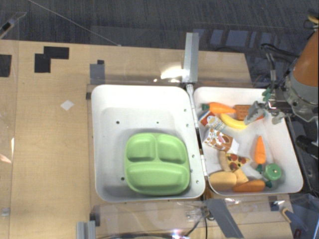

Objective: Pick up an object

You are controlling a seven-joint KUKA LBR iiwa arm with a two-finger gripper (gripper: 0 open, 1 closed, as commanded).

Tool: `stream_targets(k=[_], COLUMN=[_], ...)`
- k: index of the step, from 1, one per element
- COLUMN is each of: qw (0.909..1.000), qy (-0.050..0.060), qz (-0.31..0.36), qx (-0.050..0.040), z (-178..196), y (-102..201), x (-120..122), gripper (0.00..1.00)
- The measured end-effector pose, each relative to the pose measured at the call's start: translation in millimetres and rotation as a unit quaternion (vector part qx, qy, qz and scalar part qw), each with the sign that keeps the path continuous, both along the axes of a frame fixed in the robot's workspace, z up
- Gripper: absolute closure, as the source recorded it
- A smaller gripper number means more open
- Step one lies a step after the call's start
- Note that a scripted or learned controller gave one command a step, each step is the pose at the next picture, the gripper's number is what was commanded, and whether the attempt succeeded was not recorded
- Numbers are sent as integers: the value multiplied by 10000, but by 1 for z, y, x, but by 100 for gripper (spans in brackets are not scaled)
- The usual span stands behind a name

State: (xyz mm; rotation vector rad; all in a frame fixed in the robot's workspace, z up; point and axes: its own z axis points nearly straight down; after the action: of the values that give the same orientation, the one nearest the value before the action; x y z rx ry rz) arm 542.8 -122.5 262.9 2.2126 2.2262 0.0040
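Pincer (260, 111) over right bin's (295, 159) far edge, grip state can't tell. Banana (233, 122) just left of it, long axis running left-right, slightly slanted.

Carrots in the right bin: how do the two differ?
The carrot by the green lid stands lengthwise up the view; the carrot at the far wall lies crosswise. The first lies apart; the second touches the banana. Both are orange, tapered toy food in the right bin.
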Motion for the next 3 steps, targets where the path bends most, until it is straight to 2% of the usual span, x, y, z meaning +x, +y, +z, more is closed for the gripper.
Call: stream_targets(k=[1,2,3], qw=[9988,9998,9995], qy=[15,-75,291], qz=[-490,158,74], qx=[5,-1,47], z=[-145,-171,-173], y=[14,40,22], x=[-49,62,107], gripper=[0,0,0])
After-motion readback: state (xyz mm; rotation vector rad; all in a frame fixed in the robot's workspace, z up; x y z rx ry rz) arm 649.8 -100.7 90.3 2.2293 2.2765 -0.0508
